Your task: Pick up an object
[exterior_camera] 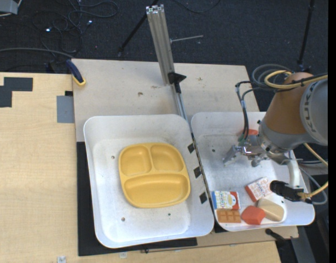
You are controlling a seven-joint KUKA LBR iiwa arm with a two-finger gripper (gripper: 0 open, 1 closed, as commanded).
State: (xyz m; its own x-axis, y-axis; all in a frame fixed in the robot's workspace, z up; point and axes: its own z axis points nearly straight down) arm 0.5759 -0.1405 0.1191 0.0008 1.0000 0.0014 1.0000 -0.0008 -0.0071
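Two white bins point(102, 147) sit on a pale bench point(129, 86) above dark floor point(58, 15).

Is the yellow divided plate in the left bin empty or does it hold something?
Empty. The yellow plate lies flat in the left bin, and all three of its compartments show only bare yellow surface.

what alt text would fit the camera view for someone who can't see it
A grey arm's gripper hangs over the right bin, above small food items at its near edge. The left bin holds a yellow tray.
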